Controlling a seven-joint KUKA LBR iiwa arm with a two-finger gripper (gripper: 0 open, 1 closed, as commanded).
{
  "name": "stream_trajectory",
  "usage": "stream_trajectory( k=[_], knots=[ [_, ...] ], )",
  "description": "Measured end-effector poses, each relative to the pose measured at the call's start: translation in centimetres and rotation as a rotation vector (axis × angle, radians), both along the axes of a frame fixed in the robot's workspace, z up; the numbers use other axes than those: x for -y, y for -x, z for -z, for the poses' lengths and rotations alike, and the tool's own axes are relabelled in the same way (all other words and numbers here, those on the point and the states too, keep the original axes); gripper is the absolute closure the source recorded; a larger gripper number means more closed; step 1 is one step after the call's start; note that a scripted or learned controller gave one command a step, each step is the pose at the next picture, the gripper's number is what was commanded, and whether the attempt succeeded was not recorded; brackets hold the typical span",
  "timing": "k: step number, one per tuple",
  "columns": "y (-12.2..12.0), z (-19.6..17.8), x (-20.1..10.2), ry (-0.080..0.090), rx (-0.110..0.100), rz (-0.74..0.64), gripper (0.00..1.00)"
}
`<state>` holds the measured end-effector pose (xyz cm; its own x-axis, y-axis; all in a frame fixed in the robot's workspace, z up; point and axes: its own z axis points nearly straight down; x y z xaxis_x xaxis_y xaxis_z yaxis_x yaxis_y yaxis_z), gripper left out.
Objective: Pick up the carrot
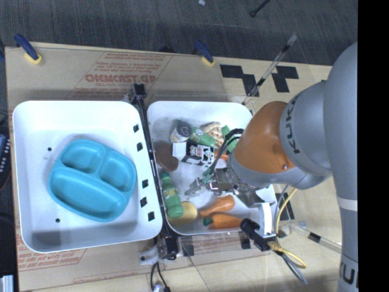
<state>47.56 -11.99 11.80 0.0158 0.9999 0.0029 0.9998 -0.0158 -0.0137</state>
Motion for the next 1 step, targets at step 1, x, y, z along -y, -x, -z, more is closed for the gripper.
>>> stream_trajectory(
  k=[1],
  knots=[
    [-0.12, -0.05, 3.06, 0.003, 0.012, -0.066, 0.0]
  ],
)
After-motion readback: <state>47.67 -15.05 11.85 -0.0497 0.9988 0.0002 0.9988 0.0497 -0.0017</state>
